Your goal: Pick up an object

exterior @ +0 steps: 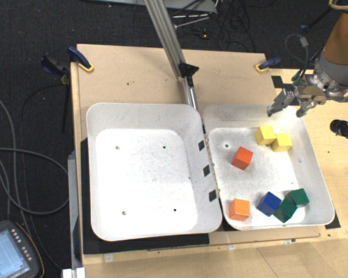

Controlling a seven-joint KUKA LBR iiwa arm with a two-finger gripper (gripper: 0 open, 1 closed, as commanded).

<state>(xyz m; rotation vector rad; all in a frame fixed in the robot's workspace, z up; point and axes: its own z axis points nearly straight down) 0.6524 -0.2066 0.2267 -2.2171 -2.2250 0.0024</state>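
Yellow cubes are your nearest candidates: yellow cube [265,135] and second yellow cube [282,142] sit touching each other near the far side of the right bin [313,172]. Tool [288,108] hangs above that bin's far right corner, fingers spread, nothing between them.

Risks as I read them:
- Drop on the yellow pair and you may straddle both, or a finger lands on top of one and shoves the other. Touching faces leave no gap for a finger.
- They're close to the bin wall, so a finger could clip the rim on descent.
- Green cube [300,197], dark green cube [286,208] and blue cube [269,203] are bunched at the near right corner; same crowding problem, plus the wall.

Easier picks: red-orange cube [242,158] stands alone mid-bin; orange cube [239,209] is apart from the others but near the near-left wall.

Around: left bin [104,155] on the counter [133,77], slanted metal pole [165,30] over the seam, blue clamps [78,57] at the far corners. None of that blocks your approach.
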